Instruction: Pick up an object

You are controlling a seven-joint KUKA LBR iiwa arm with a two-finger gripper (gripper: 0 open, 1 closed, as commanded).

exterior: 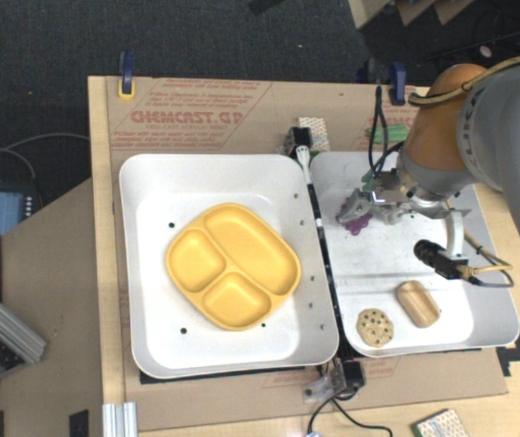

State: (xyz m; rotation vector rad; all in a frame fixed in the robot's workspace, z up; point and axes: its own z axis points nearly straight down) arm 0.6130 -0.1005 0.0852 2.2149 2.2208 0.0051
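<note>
The gripper (358, 209) sits low in the right bin (487, 330), over a small purple object (358, 225); you cannot tell its finger state. Centre on the purple piece before closing — the cookie (374, 327) and bread roll (418, 303) lie nearer the front.

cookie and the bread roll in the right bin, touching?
Apart. The camera view shows a strip of bare white bin floor between the cookie and the bread roll, which lies up and to its right.
</note>
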